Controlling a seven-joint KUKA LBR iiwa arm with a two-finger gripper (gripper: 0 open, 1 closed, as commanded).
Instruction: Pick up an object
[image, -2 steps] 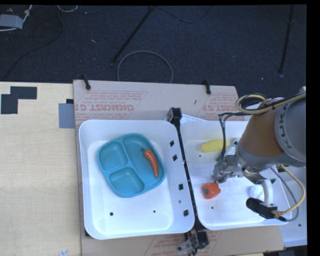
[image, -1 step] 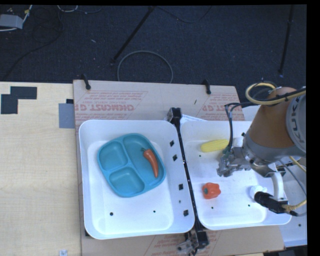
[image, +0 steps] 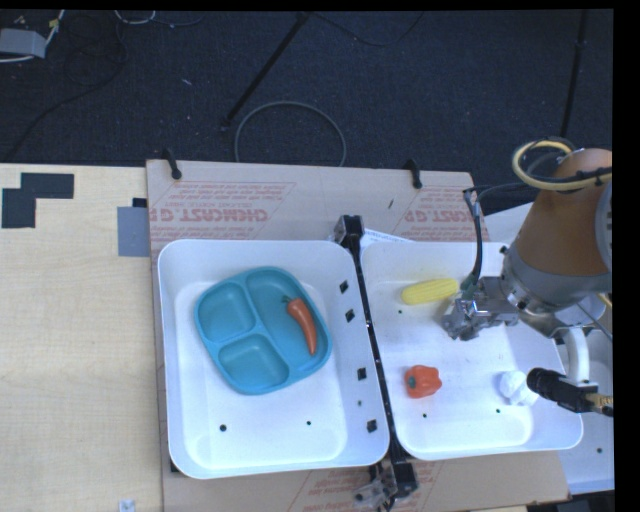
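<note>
In the right bin (image: 470, 440) lie a yellow corn cob (image: 430, 291) near the back and a small red-orange pepper (image: 423, 381) toward the front. A small white object (image: 511, 385) rests near that bin's right side. My gripper (image: 462, 322) hangs low over the right bin, just right of the corn cob and above the pepper; nothing shows between its fingers. In the left bin (image: 250, 445) a blue divided plate (image: 262, 328) carries an orange carrot (image: 303, 323) in its right compartment.
A black divider rail (image: 364, 340) runs between the two bins. Cardboard (image: 260, 205) lies under and behind the bins. The wooden benchtop (image: 70, 350) stretches to the left.
</note>
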